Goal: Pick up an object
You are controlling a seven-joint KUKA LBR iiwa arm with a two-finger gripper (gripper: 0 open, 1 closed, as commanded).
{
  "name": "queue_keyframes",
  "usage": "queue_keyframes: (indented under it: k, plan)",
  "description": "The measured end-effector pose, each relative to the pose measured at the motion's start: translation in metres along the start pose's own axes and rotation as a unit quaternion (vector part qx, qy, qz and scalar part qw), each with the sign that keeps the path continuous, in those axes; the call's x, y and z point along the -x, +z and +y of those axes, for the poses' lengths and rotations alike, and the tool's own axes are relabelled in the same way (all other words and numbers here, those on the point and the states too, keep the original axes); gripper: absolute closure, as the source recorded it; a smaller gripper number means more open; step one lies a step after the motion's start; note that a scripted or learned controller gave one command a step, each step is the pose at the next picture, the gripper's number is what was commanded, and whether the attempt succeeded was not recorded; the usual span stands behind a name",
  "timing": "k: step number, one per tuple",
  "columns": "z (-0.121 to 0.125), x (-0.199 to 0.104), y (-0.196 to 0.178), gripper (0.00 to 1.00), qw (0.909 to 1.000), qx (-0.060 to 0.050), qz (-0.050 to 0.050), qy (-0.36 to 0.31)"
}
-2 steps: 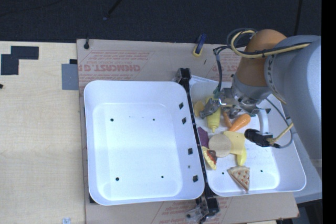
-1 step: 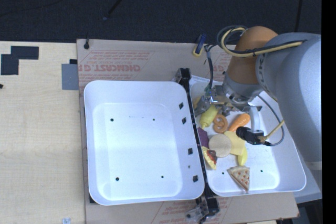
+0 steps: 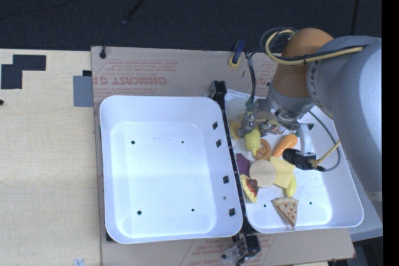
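My gripper (image 3: 254, 126) reaches down into the right bin (image 3: 327, 196), at the far-left part of a pile of toy food. Just under it lies a yellow piece (image 3: 253, 141), with an orange ring (image 3: 265, 150) and an orange carrot-like piece (image 3: 284, 144) beside it. Nearer the front lie a purple piece (image 3: 242, 166), a cream round disc (image 3: 262, 173), a yellow wedge (image 3: 286, 175), a yellow and red piece (image 3: 250, 187) and a triangular cracker-like slice (image 3: 287, 210). Nothing is visibly lifted off the pile.
The left bin (image 3: 162, 165) sits beside the right one, parted by a black clamp rail (image 3: 228, 152). Both rest on a cardboard sheet (image 3: 143, 75). The grey arm with its orange band (image 3: 302, 56) and cables covers the right bin's far right side.
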State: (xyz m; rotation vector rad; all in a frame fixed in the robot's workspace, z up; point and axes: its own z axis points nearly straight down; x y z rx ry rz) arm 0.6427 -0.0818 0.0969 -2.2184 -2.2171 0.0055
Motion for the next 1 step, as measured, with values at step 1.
queue_keyframes:
  k: [1]
  plan:
    - [0.0011, -0.0634, -0.0953, 1.00, 1.0000, 0.004, 0.000, -0.002]
